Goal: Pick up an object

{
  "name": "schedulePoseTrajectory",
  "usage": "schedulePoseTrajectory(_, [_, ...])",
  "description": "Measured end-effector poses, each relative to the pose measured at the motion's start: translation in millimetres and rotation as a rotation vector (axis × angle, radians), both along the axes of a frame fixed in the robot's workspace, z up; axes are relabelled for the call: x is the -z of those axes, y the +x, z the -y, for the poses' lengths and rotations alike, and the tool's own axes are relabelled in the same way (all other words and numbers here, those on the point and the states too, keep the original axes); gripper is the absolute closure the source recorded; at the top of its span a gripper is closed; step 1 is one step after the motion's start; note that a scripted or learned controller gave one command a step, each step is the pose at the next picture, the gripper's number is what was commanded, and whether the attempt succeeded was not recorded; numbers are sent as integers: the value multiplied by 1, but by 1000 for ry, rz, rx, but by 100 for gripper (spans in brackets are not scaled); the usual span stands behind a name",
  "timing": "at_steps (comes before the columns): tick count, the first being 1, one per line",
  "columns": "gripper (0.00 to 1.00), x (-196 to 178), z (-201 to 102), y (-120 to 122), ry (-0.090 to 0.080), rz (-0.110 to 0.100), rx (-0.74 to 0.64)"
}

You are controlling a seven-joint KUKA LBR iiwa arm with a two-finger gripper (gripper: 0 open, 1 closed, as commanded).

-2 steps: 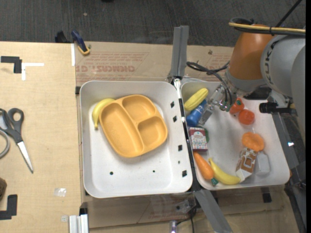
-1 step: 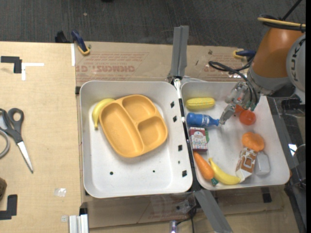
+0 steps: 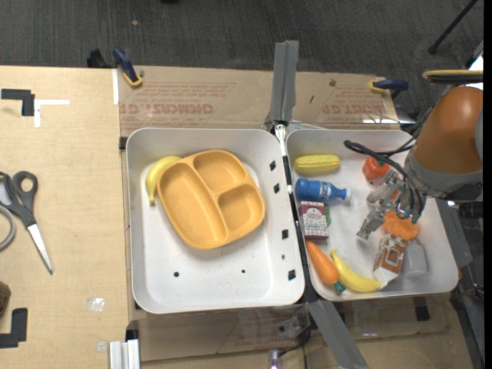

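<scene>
Several objects crowd the right bin (image 3: 430, 279), where your hand (image 3: 374, 220) hangs low with fingers spread, pinching nothing. Nearest lies an orange item (image 3: 401, 226); you risk a glancing close that merely nudges it aside.

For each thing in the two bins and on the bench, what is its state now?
divided plate: right side up in the left bin, tilted over a banana.
corn cob: lying flat.
blue bottle: on its side.
carrot: lying beside a second banana.
gripper: low inside the right bin.
scissors: slightly open on the bench.
</scene>
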State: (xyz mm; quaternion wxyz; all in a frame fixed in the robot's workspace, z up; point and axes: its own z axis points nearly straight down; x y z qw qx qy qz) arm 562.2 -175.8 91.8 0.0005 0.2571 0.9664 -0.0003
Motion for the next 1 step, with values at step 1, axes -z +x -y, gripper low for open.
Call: schedulePoseTrajectory(1, [0,0,-10,-54,1,0,-5])
